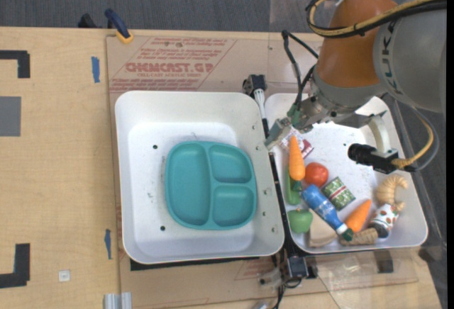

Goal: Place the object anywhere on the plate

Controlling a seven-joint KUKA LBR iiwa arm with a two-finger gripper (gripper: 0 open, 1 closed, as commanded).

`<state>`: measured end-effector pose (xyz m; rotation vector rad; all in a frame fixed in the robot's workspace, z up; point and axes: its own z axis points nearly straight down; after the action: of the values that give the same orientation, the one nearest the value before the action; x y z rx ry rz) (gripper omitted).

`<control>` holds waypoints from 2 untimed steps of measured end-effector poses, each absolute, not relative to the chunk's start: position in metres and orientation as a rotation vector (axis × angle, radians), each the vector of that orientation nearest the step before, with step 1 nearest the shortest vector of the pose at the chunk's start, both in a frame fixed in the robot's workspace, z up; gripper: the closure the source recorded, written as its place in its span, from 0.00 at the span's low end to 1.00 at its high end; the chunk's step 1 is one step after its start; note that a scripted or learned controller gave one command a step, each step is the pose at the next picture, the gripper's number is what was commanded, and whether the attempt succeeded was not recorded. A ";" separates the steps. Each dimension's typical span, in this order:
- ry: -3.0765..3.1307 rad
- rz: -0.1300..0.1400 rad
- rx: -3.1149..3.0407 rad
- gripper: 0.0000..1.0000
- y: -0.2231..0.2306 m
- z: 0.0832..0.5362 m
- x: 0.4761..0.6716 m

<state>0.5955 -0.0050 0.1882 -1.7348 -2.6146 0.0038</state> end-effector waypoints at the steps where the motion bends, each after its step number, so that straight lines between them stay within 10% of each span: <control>1: -2.615 0.004 -1.735 0.00 -0.005 0.188 0.595; 2: -2.615 0.004 -1.735 0.00 -0.005 0.188 0.595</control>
<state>0.5955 -0.0050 0.1882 -1.7348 -2.6146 0.0038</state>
